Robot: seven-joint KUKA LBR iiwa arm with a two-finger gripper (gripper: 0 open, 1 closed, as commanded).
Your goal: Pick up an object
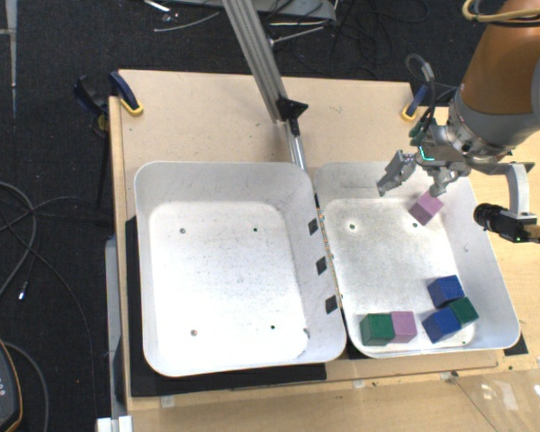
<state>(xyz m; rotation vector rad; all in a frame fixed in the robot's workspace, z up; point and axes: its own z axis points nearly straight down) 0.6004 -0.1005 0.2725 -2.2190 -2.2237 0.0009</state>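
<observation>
My gripper (417,179) hangs over the far end of the right bin (378,268), open, its two fingers spread wide with nothing between them. A mauve block (426,208) lies tilted just below the right fingertip (441,185), against the bin's far right wall; whether they touch I cannot tell. At the bin's near end lie a green block (375,328) beside a pink block (403,326). Near the right corner two blue blocks (445,290) (440,323) and a smaller green block (465,310) sit bunched together.
The left bin (162,241) stands beside the right one, divided by a ridge with dark clips (324,265). A slanted metal pole (261,52) crosses the back of the bench. Clamps (126,97) (416,102) sit on the far bench corners.
</observation>
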